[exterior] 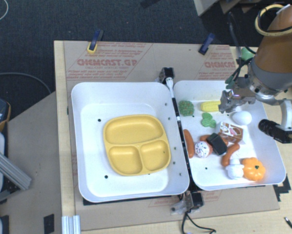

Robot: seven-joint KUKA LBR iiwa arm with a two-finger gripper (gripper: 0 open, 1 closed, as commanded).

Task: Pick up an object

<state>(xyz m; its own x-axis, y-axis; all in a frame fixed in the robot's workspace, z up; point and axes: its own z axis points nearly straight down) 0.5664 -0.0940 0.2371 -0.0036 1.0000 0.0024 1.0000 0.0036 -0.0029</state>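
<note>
- Right bin [278, 172], near edge: pumpkin [254, 169], white piece [234, 171], sausages [230, 154].
- Mid-bin: black block [217, 143], speckled ball [202, 149], egg [241, 117].
- Far end: broccoli [186, 107], corn [210, 106].
- Left bin [82, 130] holds a yellow tray [135, 144].
- Board [136, 57] reads "CHEMCAST GP".
- Gripper [227, 103] hangs beside the corn; its grasp cannot be told.

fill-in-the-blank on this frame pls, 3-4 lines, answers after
1. The yellow divided plate lies in the ____ bin of the camera view.
2. The plate has ____ compartments.
3. The orange pumpkin sits near the right bin's ____ right corner.
4. The gripper hovers beside the yellow corn, over the ____ bin.

Missing words: left; three; bottom; right
</note>
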